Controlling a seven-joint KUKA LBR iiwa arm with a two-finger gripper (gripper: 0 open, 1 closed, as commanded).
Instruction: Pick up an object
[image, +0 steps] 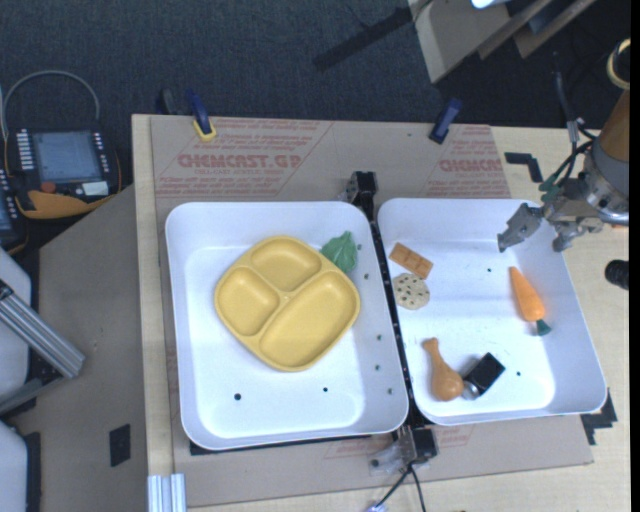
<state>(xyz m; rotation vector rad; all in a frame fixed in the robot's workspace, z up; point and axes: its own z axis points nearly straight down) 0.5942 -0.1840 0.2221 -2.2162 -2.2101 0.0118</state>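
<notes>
Two-finger tool (541, 226), fingers spread and empty, above the right white bin (585, 385); the orange plastic carrot (526, 295) lies just below it toward the bin's front, long axis running front-to-back

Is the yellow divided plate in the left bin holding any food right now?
Empty. All three compartments of the yellow plate show bare yellow; the green leafy piece lies at its upper-right rim, outside the compartments.
</notes>
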